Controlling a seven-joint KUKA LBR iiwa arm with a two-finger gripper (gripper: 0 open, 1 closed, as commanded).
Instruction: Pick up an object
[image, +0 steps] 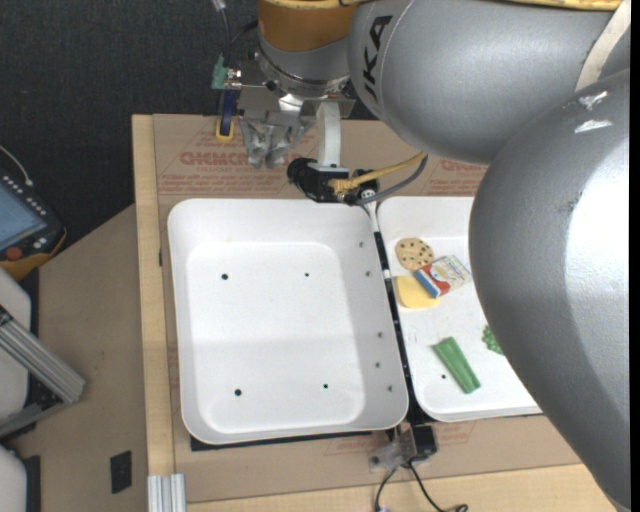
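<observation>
The objects lie in the right bin (500, 405), grouped along its left side. A round cookie (412, 250) sits farthest from the camera; just near of it lies a small red, white and blue packet (443, 274), and a yellow piece (413, 293) touches the packet's left edge. A green stick (457, 364) lies nearer, apart from these, angled toward the near right. A scrap of dark green (491, 340) shows at the edge of my arm (540, 200), which covers the rest of this bin. The left bin (185, 330) adjoins the right one along a dark seam; its floor shows four small dark holes. My end effector (268, 148) hangs over the bench (150, 200) beyond the left bin's far rim, well apart from the objects. Its grey fingers (258, 145) point down and stand close together with nothing between them. A black fitting with yellow cable (330, 182) lies just to its right, at the far end of the seam.
</observation>
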